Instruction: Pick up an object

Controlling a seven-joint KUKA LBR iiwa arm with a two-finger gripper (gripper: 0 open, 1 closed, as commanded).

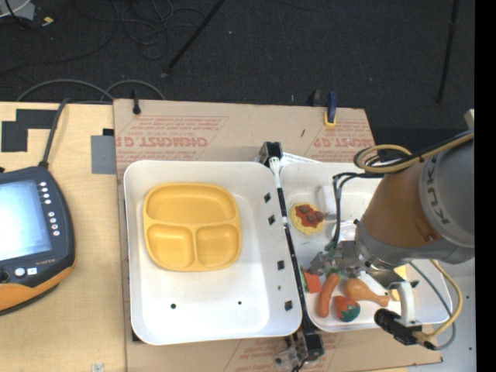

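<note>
**Desk:** Gripper state, please, and where is it?

**Me:** I cannot tell from my feed whether it is parted or closed. The wrist hangs over it and the tip is a dark tangle. I see nothing held in it. It sits low over the right bin, toward that bin's left wall.

**Desk:** What is your candidate?

**Me:** I'd go for the orange sausage. It lies in the near part of the right bin, just on the near side of the gripper and almost under it. Its long axis runs roughly near to far, and the far end leans a little to the right.

**Desk:** Any crowding?

**Me:** Yes. A drumstick lies just to its right, a teal and red piece sits by its near end, and a small orange piece is just to its left. The pizza slice is on the far side, apart from the cluster.

**Desk:** So what does the move need?

**Me:** My judgement is a short shift toward the near edge, closing across the sausage from left to right. The risk I see is catching the drumstick as well. The yellow divided plate in the left bin is well away.
</note>
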